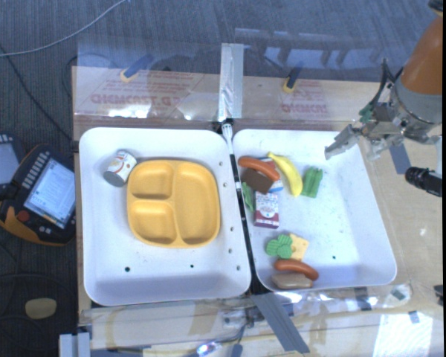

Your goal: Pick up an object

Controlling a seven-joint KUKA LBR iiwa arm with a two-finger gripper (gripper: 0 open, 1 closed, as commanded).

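Observation:
The right bin holds toy food along its left side. There is a sausage in a bun, a yellow banana, a green piece and a small red and white carton. Nearer the front lie a green broccoli, a yellow cheese wedge and a second sausage on a brown bun. My gripper hangs over the bin's far right corner, well right of the banana. Its fingers are spread open with nothing between them.
The left bin carries a yellow divided plate and a small tipped can at its far left. A control pendant lies on the floor left of the bench. Taped plastic sheeting covers the bench behind the bins.

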